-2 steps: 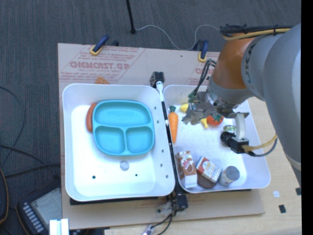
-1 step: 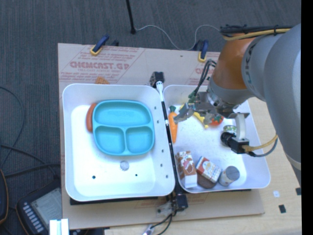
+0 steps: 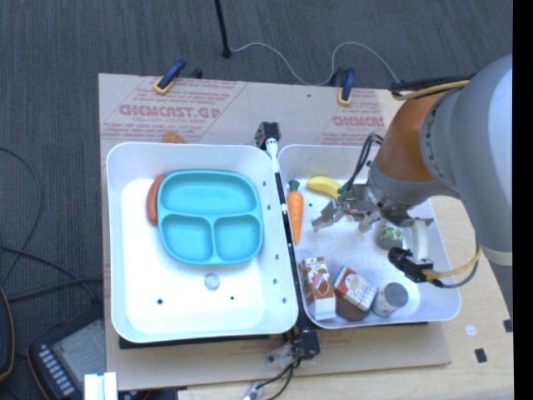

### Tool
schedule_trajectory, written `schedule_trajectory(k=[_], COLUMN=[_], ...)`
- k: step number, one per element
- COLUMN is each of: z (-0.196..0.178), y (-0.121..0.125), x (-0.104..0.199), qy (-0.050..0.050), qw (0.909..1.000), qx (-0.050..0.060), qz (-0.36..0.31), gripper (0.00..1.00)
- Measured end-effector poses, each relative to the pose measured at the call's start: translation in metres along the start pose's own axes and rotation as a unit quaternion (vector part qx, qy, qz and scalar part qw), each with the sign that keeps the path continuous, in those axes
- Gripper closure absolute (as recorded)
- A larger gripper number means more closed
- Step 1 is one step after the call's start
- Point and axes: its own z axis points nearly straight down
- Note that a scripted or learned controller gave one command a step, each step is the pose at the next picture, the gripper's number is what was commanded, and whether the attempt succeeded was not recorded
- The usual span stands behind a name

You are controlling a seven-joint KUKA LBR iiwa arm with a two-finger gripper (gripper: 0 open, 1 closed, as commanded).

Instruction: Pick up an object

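Note:
My gripper point(image 3: 342, 218) hangs low over the middle of the right bin point(image 3: 443, 308), open, with its two metal fingers point(image 3: 323, 218) spread apart and nothing between them. Just behind it lies a yellow banana point(image 3: 325, 187). An orange carrot point(image 3: 295, 212) rests along the bin's left wall, a little left of the fingertips. Two small food boxes point(image 3: 316, 286) point(image 3: 355, 290) and a silver can point(image 3: 391, 297) sit at the bin's front. A small greenish object point(image 3: 389, 237) lies to the right, partly under the wrist.
The left bin point(image 3: 141, 307) holds a blue divided plate point(image 3: 210, 217) with a red item point(image 3: 153, 200) tucked under its left edge. The arm's orange band point(image 3: 410, 144) looms over the right bin's back corner. Clamps point(image 3: 170, 75) point(image 3: 346, 86) and cables line the board's far edge.

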Motion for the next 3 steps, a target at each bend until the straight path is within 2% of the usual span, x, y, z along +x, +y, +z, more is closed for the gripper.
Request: schedule_trajectory(k=[1,2,3], z=[0.012,0.001,0.002], y=[-0.041,-0.041,-0.041], x=[-0.001,-0.002,-0.002], qy=[-0.001,-0.001,-0.001], qw=[1.0,1.0,1.0], qx=[-0.008,-0.008,-0.007], qz=[-0.001,0.0,0.0], gripper=[0.0,1.0,0.0])
